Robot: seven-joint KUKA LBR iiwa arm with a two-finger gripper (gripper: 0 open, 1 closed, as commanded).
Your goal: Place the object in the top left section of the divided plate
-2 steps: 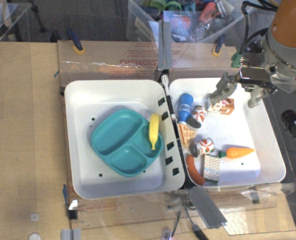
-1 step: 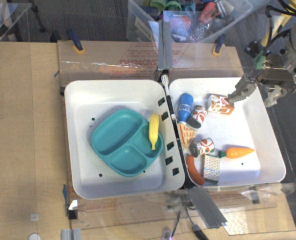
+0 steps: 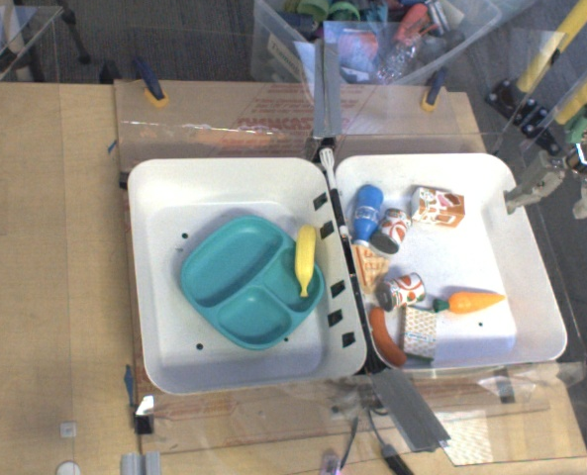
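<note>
Left bin (image 3: 164, 364) — white, shallow. Holds a teal divided plate (image 3: 248, 283), three sections, set at a slant. A yellow banana (image 3: 305, 259) lies along the plate's right edge, upright in the view, its lower end over the right-hand section and its upper end at the rim.

Right bin (image 3: 531, 295) — white, shallow. Contents, clustered toward its left side:
- blue bottle (image 3: 366, 211), near the divider, tilted;
- patterned orange-and-white box (image 3: 438, 207), just right of the bottle;
- small red-and-white can (image 3: 393, 229), touching or just beside the bottle's lower end;
- second red-and-white can (image 3: 407, 289), lower down;
- orange carrot (image 3: 473, 302), lying flat, just right of the second can;
- reddish sausage (image 3: 385, 336), against the bin's lower left corner;
- small patterned carton (image 3: 421, 333), beside the sausage.

Gripper (image 3: 555, 178) — at the view's far right edge, outside the right bin's upper right corner, partly cut off. Whether the jaws are spread or pressed together cannot be told; nothing is seen between them.

Relation — the banana is well apart from the gripper, the whole right bin lying between them.

Behind the bins: a clear tub (image 3: 372, 13) of mixed coloured items.
</note>
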